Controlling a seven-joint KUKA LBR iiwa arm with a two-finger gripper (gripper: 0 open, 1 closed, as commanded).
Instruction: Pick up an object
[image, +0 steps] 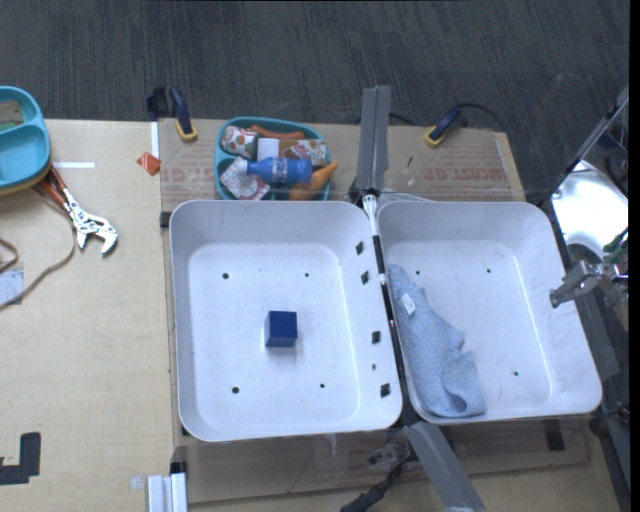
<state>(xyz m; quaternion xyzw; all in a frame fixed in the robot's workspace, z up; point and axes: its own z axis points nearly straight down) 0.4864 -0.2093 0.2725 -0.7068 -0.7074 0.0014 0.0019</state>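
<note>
Task status: not started, judging by object positions. The 2 white bins sit side by side on the bench (80, 350); the left bin (200, 400) holds 1 blue block (282, 329), and the right bin (520, 400) holds 1 grey cloth (435, 345). Both objects rest on the bin floors, and nothing is lifted. The cloth is crumpled, lying along the bin's left wall. The block is small, solid-looking and square-edged, standing apart from every wall. Gripper state: cannot be determined here.
</note>
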